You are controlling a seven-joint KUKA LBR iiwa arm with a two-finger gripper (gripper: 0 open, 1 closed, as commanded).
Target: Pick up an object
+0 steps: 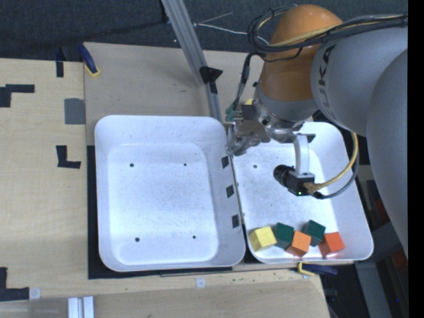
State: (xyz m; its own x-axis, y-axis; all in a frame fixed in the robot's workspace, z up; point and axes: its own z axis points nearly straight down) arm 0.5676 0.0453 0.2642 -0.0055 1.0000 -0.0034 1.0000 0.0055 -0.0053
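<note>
Down in the near corner of the right bin (pixel 344 144), five small blocks sit bunched against the wall: a yellow block (pixel 262 237), two dark green blocks (pixel 284 232), an orange block (pixel 300 243) and a red block (pixel 332 243). They look like hard, matte cubes. Well apart from them, the gripper (pixel 240 140) hangs over the far edge by the divider, probably just starting out; I cannot tell how its jaws stand. Beside it, the left bin (pixel 159 177) is smooth speckled white plastic.

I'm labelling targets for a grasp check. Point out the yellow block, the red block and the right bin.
yellow block (pixel 262 237): camera view, top face.
red block (pixel 332 243): camera view, top face.
right bin (pixel 265 189): camera view, bare floor.
</note>
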